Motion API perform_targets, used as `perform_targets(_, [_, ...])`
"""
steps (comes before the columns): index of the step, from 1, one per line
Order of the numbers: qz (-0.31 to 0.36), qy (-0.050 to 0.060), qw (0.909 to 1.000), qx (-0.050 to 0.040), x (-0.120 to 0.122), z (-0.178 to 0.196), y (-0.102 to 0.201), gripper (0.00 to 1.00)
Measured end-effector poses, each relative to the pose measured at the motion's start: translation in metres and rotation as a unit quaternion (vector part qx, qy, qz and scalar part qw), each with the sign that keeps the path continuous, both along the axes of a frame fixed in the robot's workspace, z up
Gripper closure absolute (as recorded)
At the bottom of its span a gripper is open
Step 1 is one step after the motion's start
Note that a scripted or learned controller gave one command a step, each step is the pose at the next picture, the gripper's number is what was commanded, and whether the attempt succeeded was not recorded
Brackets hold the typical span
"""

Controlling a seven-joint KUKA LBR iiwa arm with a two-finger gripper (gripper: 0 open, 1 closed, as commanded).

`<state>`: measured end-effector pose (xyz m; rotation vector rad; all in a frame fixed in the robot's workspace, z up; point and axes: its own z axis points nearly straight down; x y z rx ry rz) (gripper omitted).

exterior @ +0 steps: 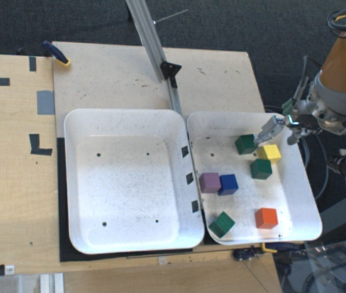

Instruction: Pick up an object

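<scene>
The gripper (269, 133) hangs over the upper right part of the right bin (301, 185), its grey fingers slanting down toward the blocks; whether they are spread or closed cannot be made out, and no block shows between them. Taking the right bin as the landmark and going left to right: the left bin (75, 163) lies beside it, the two rims touching along the middle, with a grey metal rail (145, 26) running up and away from the bench above that seam. Inside the right bin, a purple cube (209, 182) sits near the left wall, touching a blue cube (228, 184) just to its right. Below them, near the front left corner, lies a dark green cube (222, 223), turned at an angle. Toward the back of the bin is another dark green cube (245, 144) — the gripper's tip is just beside it, on its right. A third green cube (260, 168) sits near the bin's middle right, with a yellow cube (270, 152) touching it from above — right under the gripper. An orange cube (266, 218) rests near the front right corner, well apart from the others.
</scene>
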<state>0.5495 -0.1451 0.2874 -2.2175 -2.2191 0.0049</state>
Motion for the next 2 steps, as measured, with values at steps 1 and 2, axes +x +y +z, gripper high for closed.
perform_targets(1, [0.001, -0.002, 1.0000, -0.0006, 0.001, 0.002, 0.000, 0.00])
perform_targets(2, [0.000, 0.001, 1.0000, 0.0000, -0.006, -0.060, -0.001, 0.00])
